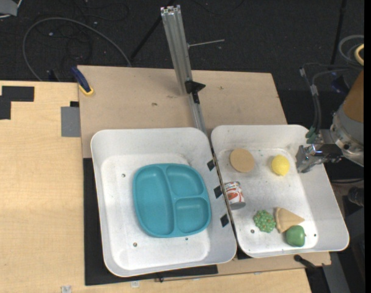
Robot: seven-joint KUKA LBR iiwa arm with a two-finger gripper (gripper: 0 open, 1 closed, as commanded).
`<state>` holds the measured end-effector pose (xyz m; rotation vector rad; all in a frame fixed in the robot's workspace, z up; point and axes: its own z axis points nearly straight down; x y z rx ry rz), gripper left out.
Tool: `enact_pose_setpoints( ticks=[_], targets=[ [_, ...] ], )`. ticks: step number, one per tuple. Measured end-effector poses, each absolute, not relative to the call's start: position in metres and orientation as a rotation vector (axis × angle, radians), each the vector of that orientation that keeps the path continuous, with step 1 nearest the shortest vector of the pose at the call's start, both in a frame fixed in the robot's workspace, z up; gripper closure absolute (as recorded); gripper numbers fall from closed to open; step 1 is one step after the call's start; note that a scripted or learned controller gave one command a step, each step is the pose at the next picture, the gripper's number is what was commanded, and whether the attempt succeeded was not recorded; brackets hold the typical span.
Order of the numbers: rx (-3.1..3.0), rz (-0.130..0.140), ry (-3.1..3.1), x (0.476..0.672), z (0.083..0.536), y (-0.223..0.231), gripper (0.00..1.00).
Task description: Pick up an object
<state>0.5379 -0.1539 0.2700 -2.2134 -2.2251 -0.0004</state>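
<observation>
The surface (234, 96) carries two shallow white bins side by side; the left bin (112, 157) holds a teal divided tray (170, 199), lying flat with its long axis running from the far left toward the near right; the right bin (323, 206) holds the loose items. A tan round disc (242, 160) lies toward the far left of that bin; a yellow lemon-like ball (280, 165) sits just to its right, apart from it; a small red-and-white can (234, 194) lies on its side against the bin's left wall, its long axis roughly across the view; near the front edge a green broccoli piece (264, 221), a tan wedge (287, 217) and a green rounded fruit (294, 235) cluster close together, the wedge touching the fruit and pointing back toward the far left. An upright metal post (176, 47) rises behind the bins, well apart from the items.

The arm (350, 121) reaches in from the right, wrist low over the right bin's far right rim; the claw (307, 157) sits just beside the yellow ball, on its right, with a small gap between; nothing is seen between its fingers, and whether they are spread or closed I cannot tell at this size; the ball lies unobstructed on its near and left sides.
</observation>
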Motion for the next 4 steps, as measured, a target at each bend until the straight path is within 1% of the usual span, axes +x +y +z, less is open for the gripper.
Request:
enact_pose_setpoints(
  ticks=[1,2,3,4],
  targets=[
    [-2.212,0.001,-2.224,0.531,0.268,-0.092,1.00],
    [-2.212,0.002,-2.224,0.530,0.255,-0.034,1.00],
    [-2.213,0.004,-2.222,0.516,0.243,0.009,1.00],
    [-2.212,0.005,-2.223,0.505,0.227,0.064,1.00]
  ],
)
